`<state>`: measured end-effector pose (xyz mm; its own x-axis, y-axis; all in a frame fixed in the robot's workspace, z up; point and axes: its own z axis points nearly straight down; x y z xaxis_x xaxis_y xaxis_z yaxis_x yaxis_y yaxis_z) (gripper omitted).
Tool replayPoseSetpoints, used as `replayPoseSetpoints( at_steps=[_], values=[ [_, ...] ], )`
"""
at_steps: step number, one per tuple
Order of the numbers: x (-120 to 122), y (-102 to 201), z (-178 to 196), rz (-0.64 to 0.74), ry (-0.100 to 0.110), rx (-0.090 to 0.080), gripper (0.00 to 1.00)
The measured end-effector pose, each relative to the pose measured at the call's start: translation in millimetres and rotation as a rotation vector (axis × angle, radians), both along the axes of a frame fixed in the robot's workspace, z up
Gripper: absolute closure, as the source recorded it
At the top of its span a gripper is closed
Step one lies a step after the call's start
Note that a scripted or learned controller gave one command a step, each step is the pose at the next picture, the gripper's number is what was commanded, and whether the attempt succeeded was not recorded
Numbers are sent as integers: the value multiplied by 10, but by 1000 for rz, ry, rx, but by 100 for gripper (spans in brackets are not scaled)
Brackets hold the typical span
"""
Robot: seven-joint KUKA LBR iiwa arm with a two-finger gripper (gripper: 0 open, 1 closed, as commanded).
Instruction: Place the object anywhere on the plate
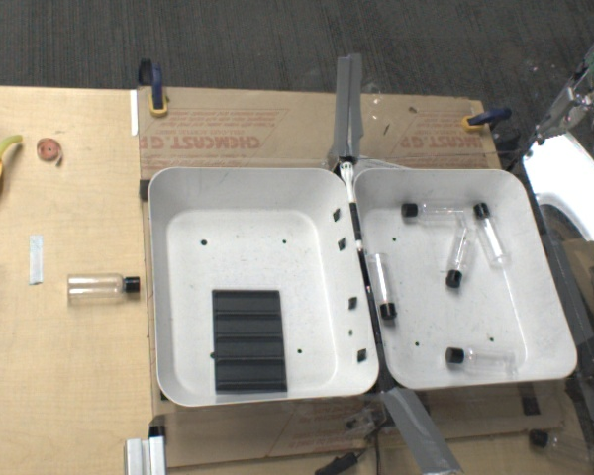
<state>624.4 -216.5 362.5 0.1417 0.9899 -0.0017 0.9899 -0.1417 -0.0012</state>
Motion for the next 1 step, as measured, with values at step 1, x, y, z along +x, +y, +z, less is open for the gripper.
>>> replayPoseSetpoints(
  at_steps=[1],
  values=[
    [349, 342, -82, -163, 1, -1, 0]
  ],
)
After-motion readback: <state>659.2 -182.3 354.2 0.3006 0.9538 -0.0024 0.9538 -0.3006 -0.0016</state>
